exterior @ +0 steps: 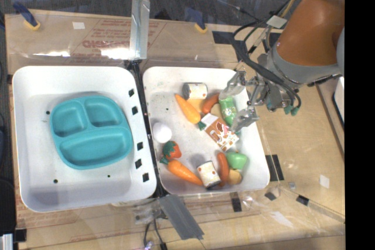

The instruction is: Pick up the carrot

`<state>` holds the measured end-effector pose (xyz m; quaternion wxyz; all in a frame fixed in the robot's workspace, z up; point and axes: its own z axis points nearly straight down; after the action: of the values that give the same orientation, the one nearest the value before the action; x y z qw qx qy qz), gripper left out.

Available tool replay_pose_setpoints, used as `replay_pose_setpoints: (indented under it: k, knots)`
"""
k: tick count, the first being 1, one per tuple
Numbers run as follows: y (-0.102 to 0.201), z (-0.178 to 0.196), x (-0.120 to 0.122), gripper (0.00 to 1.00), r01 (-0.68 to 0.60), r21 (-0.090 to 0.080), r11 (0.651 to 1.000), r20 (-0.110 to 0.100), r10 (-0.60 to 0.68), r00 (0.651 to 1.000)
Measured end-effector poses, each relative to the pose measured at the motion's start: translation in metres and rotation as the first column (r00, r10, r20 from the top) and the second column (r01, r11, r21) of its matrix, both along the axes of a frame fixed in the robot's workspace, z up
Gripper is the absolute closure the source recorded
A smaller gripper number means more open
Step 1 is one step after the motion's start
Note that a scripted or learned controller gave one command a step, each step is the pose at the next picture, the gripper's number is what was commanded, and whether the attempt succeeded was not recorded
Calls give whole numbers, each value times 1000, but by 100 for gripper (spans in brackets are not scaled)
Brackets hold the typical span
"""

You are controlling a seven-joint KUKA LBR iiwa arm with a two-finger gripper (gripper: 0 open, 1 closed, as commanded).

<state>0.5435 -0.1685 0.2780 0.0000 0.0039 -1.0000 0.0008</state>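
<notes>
Two white bins (35,184) sit on a brown bench; the left one holds one teal, three-part tray (91,132). In the right bin lie two carrots — smooth orange cones: one (187,108) near the middle, one (183,171) at the front. The gripper (240,103) hangs spread over a green item (227,109), grasping nothing.

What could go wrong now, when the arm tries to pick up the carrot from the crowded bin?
1. The gripper hangs over the green item at the right bin's right side, so it may close on that instead.
2. Two carrot-like pieces lie there: one upper, one lower. The wrong one could be chosen.
3. The lower one touches neighbouring toys, which might be dragged along.
</notes>
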Motion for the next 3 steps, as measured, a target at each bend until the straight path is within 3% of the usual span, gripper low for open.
replay_pose_setpoints:
  k: [1,2,3]
  knots:
    - [7,-147,32,0,57,4,998,-12,-57,998]
    - [53,-188,50,0,97,4,995,-4,-97,995]
    - [53,-176,52,100,91,2,996,1,-91,996]
